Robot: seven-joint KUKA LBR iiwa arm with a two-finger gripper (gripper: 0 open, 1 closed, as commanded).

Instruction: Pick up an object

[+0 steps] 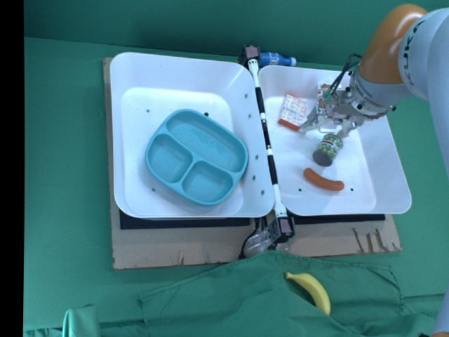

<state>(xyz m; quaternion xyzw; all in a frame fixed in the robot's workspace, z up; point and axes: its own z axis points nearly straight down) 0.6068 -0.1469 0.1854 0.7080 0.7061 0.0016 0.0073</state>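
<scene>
- You have the surface (pixel 63 153) draped in green cloth, with a brown cardboard sheet (pixel 182 255) lying flat under both bins.
- Your arm (pixel 414 37) comes in from the right, grey with its orange band (pixel 389 37) showing above the wrist, and bends down over the right bin.
- Your left bin (pixel 140 72) holds a teal divided plate (pixel 196 158) with three compartments, lying flat and turned at an angle near the bin's middle.
- Your right bin (pixel 382 160) sits just beside the left one, and a black-and-white striped bar (pixel 266 139) runs along the seam between them.
- Your end effector (pixel 330 121) hangs over the middle of the right bin with its fingers spread apart and nothing between them, directly above the small can.
- You will find a yellow banana (pixel 312 290) outside the bins, lying on the folded green cloth at the near edge.
- An orange-red sausage (pixel 323 180) lies flat on the right bin's floor, near the can on its front side.
- A red-and-white packet (pixel 293 111) lies flat in the right bin, to the left of the end effector.
- A blue bottle (pixel 276 60) lies on its side at the far rim where the bins meet.
- The small can (pixel 327 149), green-labelled with a dark end, lies tilted just below the fingers; you cannot tell whether they touch it.
</scene>
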